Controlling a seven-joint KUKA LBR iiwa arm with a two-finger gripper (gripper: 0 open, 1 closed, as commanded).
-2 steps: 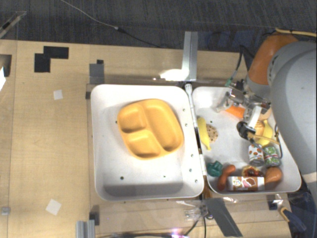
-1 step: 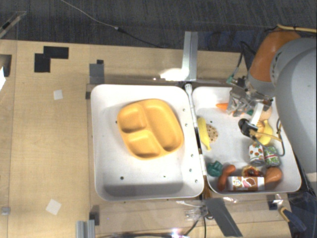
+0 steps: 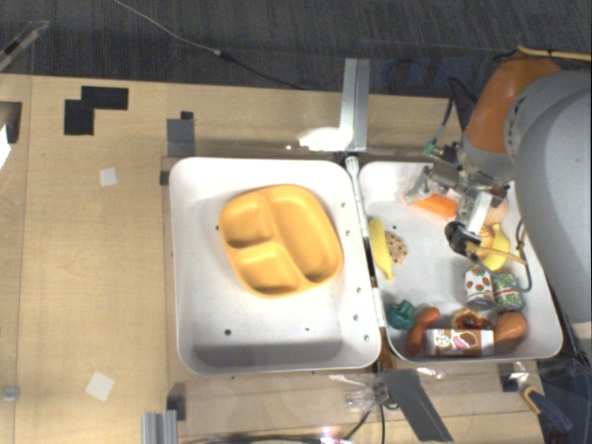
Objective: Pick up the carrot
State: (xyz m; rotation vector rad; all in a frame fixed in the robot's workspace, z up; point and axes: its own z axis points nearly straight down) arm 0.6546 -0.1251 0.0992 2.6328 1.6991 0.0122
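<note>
The carrot (image 3: pixel 435 205) shows as a small orange wedge on the floor of the right bin (image 3: pixel 418 276), near its far wall. My gripper (image 3: pixel 433 185) hangs directly over it at the end of the grey arm with the orange band (image 3: pixel 499 100), and its body covers the carrot's far end. I cannot make out whether it touches the carrot.
A yellow divided plate (image 3: pixel 277 239) lies in the left bin (image 3: pixel 199 322). The right bin also holds a banana (image 3: pixel 379 248), a cookie (image 3: pixel 396 244), two small cans (image 3: pixel 492 287), a teal toy (image 3: pixel 401 314), a sausage (image 3: pixel 424 326) and a labelled box (image 3: pixel 459 341) along its near side.
</note>
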